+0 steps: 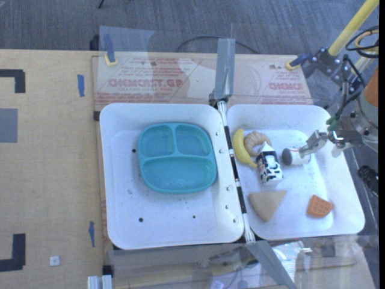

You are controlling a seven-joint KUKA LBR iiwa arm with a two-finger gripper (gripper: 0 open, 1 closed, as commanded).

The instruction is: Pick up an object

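Seen from the fixed camera above the bench, two shallow white bins lie side by side. The left white bin (117,221) carries a teal plastic plate with three compartments (177,157), lying flat near its middle. The right white bin (346,188) holds the loose objects: a yellow banana (242,148) along its left wall, a pale brown croissant-shaped pastry (257,139) touching the banana at the far side, a small black-and-white carton (270,166) just beside both on the near side, a tan wedge shaped like a slice of bread or cheese (267,203) nearer the front, and an orange waffle-like piece (319,206) towards the near right corner.

The two-finger gripper (290,156) reaches in from the right, low over the middle of the right bin, its tip close to the right of the carton. One dark rounded fingertip shows there, but whether the fingers stand wide or narrow cannot be told, and nothing is seen between them.

As a judgement, the step in hand is the approach: no object looks lifted, so the pick is not yet made. The carton looks the likeliest target. The next move calls for centring over one object, descending and closing squarely; the carton sits crowded against banana and pastry, so a finger could nudge a neighbour instead.
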